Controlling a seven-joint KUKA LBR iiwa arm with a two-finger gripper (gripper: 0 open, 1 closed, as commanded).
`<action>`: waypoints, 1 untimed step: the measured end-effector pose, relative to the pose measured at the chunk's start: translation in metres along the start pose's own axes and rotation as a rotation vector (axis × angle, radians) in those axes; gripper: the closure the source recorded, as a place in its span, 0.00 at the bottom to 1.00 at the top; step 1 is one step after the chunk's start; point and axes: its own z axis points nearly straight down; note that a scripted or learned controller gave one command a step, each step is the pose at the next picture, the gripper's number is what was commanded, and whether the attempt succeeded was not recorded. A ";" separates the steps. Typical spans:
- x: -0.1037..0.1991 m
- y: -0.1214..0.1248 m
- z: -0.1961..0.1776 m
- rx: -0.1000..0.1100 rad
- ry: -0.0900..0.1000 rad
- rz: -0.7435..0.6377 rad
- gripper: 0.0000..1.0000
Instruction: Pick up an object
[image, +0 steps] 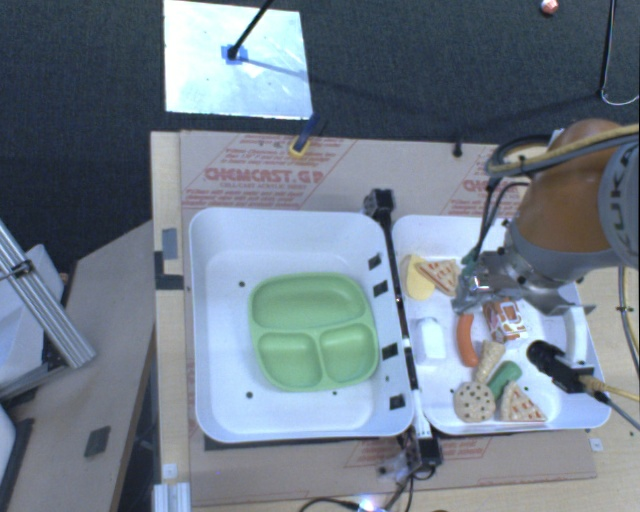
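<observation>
Camera view: tool (470, 292), grip state unclear, just above orange sausage (467, 341) in right bin (578, 425)

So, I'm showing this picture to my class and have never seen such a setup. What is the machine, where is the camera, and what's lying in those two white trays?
It is a single robot arm, grey with an orange band, reaching in from the right. One fixed camera looks down at a slant. Its gripper hangs over the right bin, which holds toy food: a sandwich wedge, an orange sausage, a cookie and a pizza slice. The left bin holds a green divided plate. I cannot tell whether anything is held.
</observation>
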 end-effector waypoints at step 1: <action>0.002 0.006 -0.003 -0.003 -0.001 0.000 1.00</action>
